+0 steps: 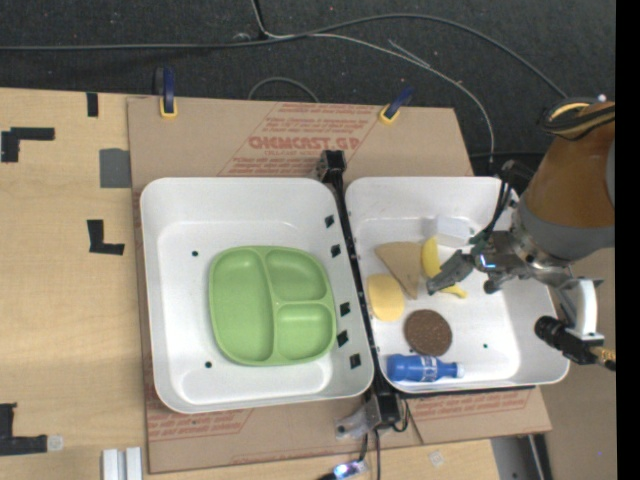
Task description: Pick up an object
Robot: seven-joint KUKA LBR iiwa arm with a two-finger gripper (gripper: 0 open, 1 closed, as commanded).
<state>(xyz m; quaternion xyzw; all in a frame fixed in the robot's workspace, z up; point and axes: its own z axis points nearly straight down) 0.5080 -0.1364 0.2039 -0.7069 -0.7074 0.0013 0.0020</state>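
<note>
The right bin (500, 203) holds a tan wedge (399, 259), a yellow banana-like piece (430, 256), a pale yellow round piece (385, 298), a brown disc (427, 332) and a blue bottle (420, 370) lying along the front wall. My gripper (466, 281) hangs over the middle right of this bin, just right of the banana-like piece. It is open, its dark fingers spread apart, and nothing sits between them. The left finger's tip (440, 284) lies close over the lower end of the banana-like piece.
The left bin (165, 268) bears a green divided plate (271, 303). A clear pale item (451, 230) lies near the right bin's back. A black divider (347, 268) separates the bins. Cables (300, 36) run across the dark floor behind the bench.
</note>
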